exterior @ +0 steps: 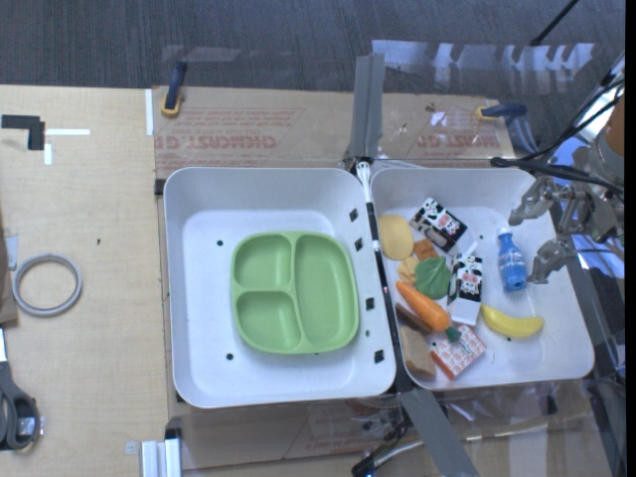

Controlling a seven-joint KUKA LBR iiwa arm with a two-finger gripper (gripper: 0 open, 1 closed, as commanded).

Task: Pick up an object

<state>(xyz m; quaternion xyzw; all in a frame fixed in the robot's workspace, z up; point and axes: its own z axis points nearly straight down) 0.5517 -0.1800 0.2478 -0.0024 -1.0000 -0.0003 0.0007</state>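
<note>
The gripper is hanging over the right side of the right bin, its two fingers spread apart with nothing between them. The blue bottle is lying just left of the lower finger, near it but apparently not touching.

Right bin contents: a banana is lying below the bottle on the bin floor. Further left a cluster is sitting against the bin's left wall: a yellow rounded item at top, a black-and-white patterned carton beside it, a green leafy item, a second black-and-white carton to its right, a carrot below, a small red-and-white box, and a brown piece at the lower left corner. Several of these are touching or overlapping; exact contacts cannot be told.

The left bin is holding a green divided plate with three compartments, lying flat at centre.

The bins are sitting on cardboard on a pale wooden bench. A grey tape roll is lying on the bench at far left. A yellow-handled clamp and a blue-handled clamp are gripping the cardboard's far edge.
</note>
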